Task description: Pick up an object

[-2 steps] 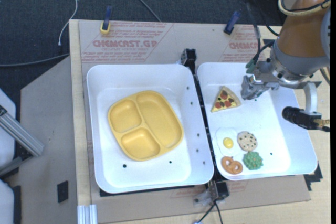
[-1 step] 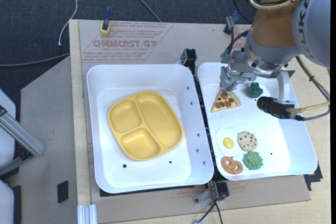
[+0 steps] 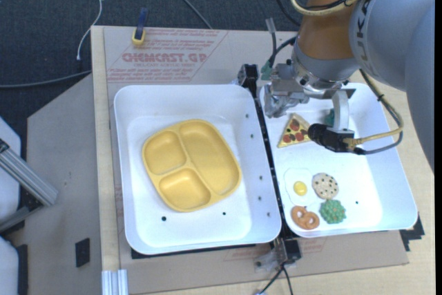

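In the right bin lie a toy pizza slice, a fried egg, a cookie, a green broccoli piece and a pretzel. My gripper hangs over the bin's far left corner, just up and left of the pizza slice. I see nothing held in it. The grey arm with its orange band reaches in from the upper right and hides the far part of the right bin.
The left bin holds a yellow divided plate. A ridge where the two bins meet runs right under the gripper. A cardboard sheet lies under both bins, with a small blue-and-yellow clip at its far edge.
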{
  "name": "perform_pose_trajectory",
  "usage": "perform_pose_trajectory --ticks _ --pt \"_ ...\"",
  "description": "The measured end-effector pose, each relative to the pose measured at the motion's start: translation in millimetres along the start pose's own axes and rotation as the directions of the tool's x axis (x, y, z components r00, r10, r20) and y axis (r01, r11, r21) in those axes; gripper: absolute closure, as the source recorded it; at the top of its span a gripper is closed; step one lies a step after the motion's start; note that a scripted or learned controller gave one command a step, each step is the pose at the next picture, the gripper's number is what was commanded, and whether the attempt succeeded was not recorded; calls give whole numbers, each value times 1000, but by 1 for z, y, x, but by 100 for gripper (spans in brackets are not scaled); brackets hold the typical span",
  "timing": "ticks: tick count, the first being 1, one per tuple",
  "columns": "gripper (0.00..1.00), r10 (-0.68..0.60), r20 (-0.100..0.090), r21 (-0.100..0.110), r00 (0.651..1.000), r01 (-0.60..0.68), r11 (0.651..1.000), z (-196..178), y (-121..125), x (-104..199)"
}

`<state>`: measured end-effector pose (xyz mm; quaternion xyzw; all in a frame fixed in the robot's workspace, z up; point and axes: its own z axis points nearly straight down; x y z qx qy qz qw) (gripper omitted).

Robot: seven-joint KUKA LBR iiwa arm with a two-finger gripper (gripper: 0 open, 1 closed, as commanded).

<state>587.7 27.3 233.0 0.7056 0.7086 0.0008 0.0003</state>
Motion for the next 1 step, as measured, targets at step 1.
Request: perform_pose_trajectory --ticks 1 --pt "100 -2 -2 -2 1000 2 1000 -5 29 50"
